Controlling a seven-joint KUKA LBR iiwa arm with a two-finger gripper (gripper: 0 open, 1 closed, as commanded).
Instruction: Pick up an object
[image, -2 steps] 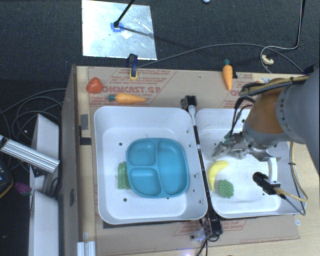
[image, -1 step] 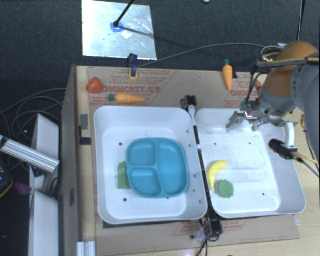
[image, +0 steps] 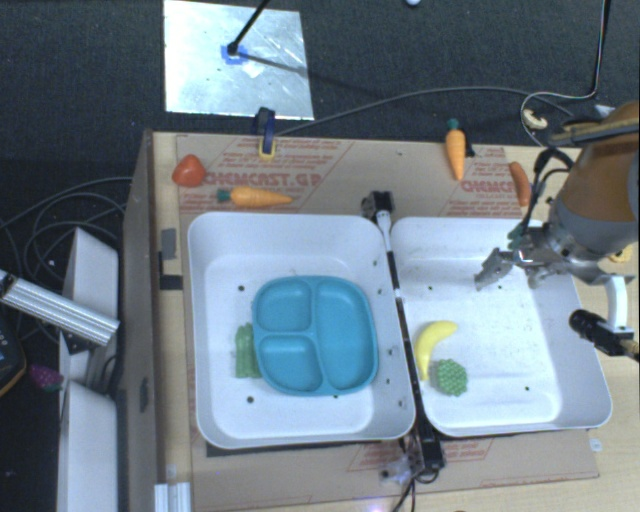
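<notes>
A yellow banana (image: 433, 343) lies in the right bin (image: 560, 400) near its left wall, and a green bumpy ball (image: 451, 377) touches the banana's lower end. My gripper (image: 510, 276) hangs over the upper middle of the right bin, up and to the right of the banana and apart from it. Its fingers (image: 489, 271) are spread open with nothing between them. In the left bin (image: 215, 300) a blue divided plate (image: 315, 335) sits with a green piece (image: 244, 352) against its left edge.
Toy carrots (image: 258, 197) (image: 456, 150), a red tomato (image: 188, 171) and an orange piece (image: 520, 183) lie on the cardboard behind the bins. A black divider (image: 394, 290) runs between the bins. Cables trail at the left and top.
</notes>
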